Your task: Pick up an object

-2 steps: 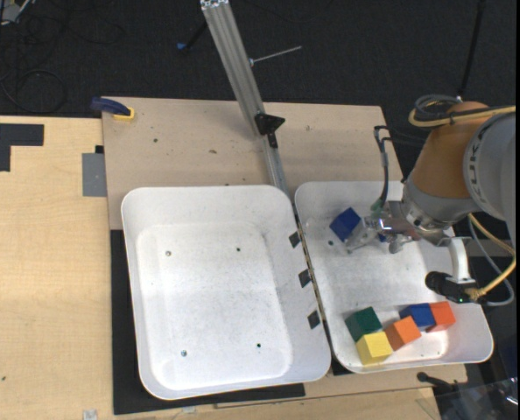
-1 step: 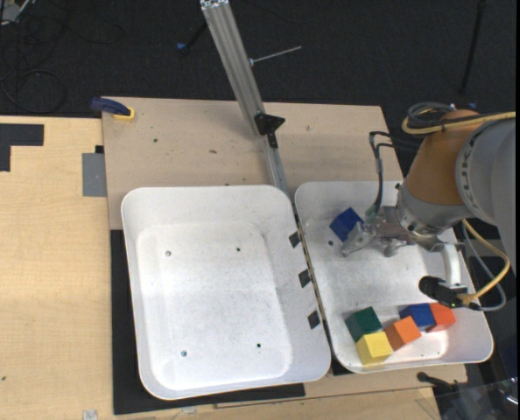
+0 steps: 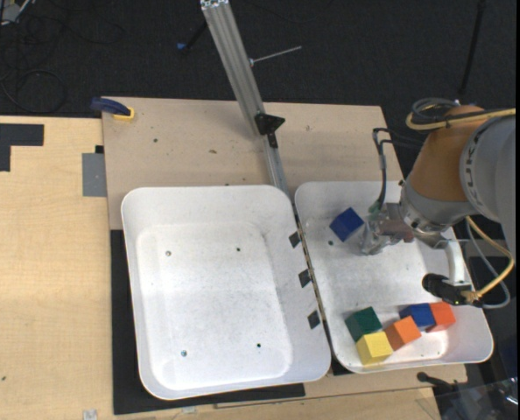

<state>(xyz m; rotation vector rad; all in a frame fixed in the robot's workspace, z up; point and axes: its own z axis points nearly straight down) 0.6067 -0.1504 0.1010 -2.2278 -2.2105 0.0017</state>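
Pale wooden bench (image 3: pixel 32 261) bearing two shallow white bins side by side. Lying toward the far end of the right bin (image 3: pixel 311 201): a blue cube (image 3: pixel 347 224), the nearest candidate, resting flat on the bin floor and not lifted. Hanging just beside it on its right, low in the bin: the gripper (image 3: pixel 375 236), carrying nothing visible; whether spread or clenched, impossible to tell at this angle. Reaching in behind it from the right: the grey arm (image 3: pixel 470 169) with its orange band. Sitting clustered at the near end of the same bin, well apart from the gripper: a green cube (image 3: pixel 362 323), a yellow cube (image 3: pixel 374 346), an orange cube (image 3: pixel 406 331), a second blue cube (image 3: pixel 420 315) and a red cube (image 3: pixel 443 315), all untouched. Judging by this layout: approach looking largely done; closing on an object and raising it clear not yet done. Lying alongside: the left bin (image 3: pixel 146 213).
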